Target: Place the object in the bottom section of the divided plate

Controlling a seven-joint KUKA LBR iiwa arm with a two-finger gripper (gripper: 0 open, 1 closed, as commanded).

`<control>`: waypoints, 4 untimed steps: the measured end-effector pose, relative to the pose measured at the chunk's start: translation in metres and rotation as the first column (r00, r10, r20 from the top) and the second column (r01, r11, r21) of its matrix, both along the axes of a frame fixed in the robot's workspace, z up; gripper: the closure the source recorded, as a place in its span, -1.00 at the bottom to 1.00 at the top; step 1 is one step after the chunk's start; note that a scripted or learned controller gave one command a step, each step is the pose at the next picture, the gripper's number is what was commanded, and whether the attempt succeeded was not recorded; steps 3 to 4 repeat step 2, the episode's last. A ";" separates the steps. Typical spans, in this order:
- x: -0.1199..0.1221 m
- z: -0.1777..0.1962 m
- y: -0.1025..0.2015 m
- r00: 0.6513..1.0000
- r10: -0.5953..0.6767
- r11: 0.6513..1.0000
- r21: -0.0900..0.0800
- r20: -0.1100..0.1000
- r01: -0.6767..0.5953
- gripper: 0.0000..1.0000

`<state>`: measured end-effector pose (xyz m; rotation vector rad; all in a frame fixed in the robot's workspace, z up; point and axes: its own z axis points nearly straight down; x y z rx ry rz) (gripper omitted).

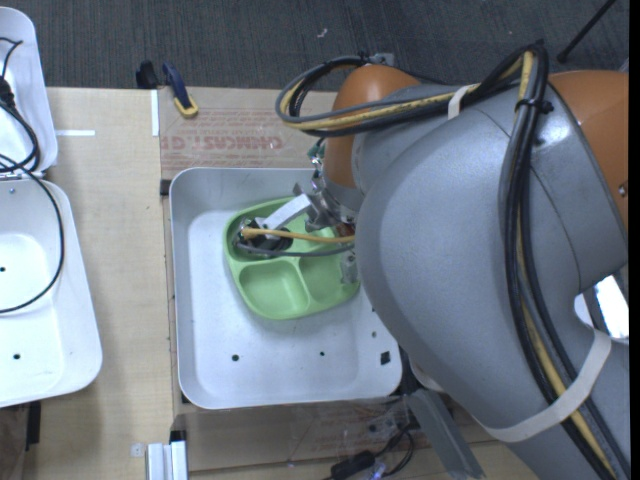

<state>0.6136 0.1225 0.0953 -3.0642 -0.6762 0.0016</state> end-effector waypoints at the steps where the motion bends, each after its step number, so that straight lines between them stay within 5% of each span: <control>1: -0.051 0.002 0.010 0.968 0.251 0.968 -0.001 0.021 -0.251 -1.00; 2: -0.008 0.145 -0.059 0.988 0.154 0.988 -0.005 -0.001 -0.154 -1.00; 4: -0.008 0.145 -0.059 0.988 0.154 0.988 -0.005 -0.001 -0.154 -1.00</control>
